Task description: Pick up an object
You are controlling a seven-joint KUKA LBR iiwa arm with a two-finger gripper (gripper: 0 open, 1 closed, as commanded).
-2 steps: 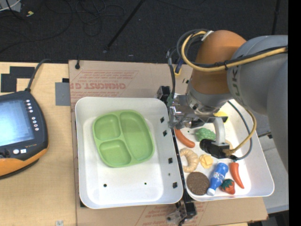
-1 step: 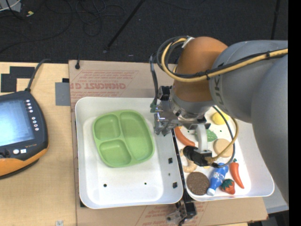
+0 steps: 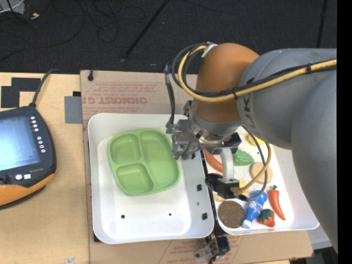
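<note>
My gripper (image 3: 215, 152) hangs under the orange-banded wrist, low over the left part of the right bin (image 3: 300, 220). An orange sausage-shaped toy (image 3: 214, 161) lies right beneath it, partly hidden. Around it lie a green leafy piece (image 3: 242, 158), a tan ring (image 3: 259, 172), a brown round disc (image 3: 231, 214), a blue and white bottle (image 3: 254, 208), a strawberry (image 3: 267, 218) and a red chili pepper (image 3: 276, 202). The arm covers much of this bin.
The left bin (image 3: 100, 202) holds a green divided plate (image 3: 144, 161) in its upper half. Both bins rest on a cardboard sheet (image 3: 121, 98). A teach pendant with a screen (image 3: 22, 147) lies on the bench at far left.
</note>
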